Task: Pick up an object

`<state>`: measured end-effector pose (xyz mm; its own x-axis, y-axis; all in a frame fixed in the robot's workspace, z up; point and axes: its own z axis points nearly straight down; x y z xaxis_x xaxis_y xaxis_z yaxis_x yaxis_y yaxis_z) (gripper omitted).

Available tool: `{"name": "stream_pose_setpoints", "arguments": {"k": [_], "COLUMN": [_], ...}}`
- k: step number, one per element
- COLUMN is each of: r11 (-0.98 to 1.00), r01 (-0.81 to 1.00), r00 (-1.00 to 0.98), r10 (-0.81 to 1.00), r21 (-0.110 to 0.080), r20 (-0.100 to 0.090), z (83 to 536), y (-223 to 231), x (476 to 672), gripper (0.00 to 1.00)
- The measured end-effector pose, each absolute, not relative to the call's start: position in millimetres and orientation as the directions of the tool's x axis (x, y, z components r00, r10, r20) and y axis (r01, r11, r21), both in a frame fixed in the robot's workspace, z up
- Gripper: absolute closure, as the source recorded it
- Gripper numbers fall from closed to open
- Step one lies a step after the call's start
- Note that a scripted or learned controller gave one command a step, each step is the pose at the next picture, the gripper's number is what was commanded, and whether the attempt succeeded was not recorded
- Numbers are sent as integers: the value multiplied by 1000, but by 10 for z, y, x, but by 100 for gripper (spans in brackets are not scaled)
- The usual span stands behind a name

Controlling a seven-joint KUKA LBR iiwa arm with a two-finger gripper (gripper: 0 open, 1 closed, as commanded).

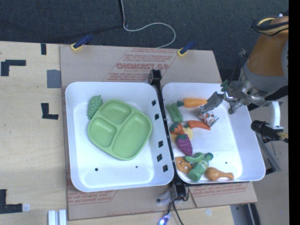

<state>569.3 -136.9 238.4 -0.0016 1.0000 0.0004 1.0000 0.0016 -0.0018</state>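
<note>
A grey KUKA arm (267, 55) with an orange band reaches in from three o'clock, its jaws (220, 102) spread apart and clamped on nothing, hovering over the upper part of the right bin (246, 146). One finger (212, 102) slants down toward a small silver-and-red object (209, 118) lying just below it; whether they touch cannot be told.

Toy foods crowd the left half of that bin: an orange carrot (194, 102) at twelve o'clock, a green vegetable (174, 111) beside the divider, a red chilli (198, 124) near the centre, purple grapes (184, 144) below it, and at six o'clock a green bottle-like piece (199, 165) next to an orange gourd-shaped piece (219, 175).

The left bin (77, 139) holds a green sectioned plate (119, 130) near its centre, with a green bunch of grapes (94, 106) touching the plate's rim at ten o'clock.

Both bins sit on a cardboard sheet (140, 64) clipped to the worktop (28, 135); a white cable (140, 27) loops across the dark floor at twelve o'clock.
</note>
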Motion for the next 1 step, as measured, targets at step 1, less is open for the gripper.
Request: {"name": "stream_pose_setpoints", "arguments": {"k": [1], "r11": [1], "r01": [1000], "r00": [-1], "r10": [1000], "r21": [-7], "r20": [0], "z": [775], "y": [-964], "x": [5177], "gripper": [0]}}
